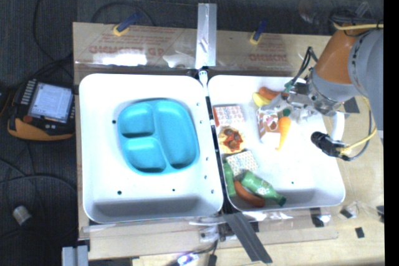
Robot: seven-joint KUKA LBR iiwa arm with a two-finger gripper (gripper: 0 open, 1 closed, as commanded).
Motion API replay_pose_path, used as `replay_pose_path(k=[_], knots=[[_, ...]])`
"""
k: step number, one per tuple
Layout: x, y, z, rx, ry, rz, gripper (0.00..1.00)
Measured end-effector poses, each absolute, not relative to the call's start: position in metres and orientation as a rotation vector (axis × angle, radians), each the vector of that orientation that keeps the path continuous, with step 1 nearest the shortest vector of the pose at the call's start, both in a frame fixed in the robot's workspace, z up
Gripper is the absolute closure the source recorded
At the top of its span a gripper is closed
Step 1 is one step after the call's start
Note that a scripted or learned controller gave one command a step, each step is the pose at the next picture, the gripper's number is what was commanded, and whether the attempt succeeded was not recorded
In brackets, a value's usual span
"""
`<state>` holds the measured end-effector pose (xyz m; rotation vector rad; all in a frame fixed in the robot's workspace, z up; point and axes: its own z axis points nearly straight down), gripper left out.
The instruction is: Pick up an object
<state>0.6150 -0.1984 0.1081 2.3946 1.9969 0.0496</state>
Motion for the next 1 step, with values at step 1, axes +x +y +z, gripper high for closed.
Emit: replay_pose_path(k=[1], knots=[[0.6003, -0.1789, 0.1091, 2.379, 1.976, 0.049, 0.0]])
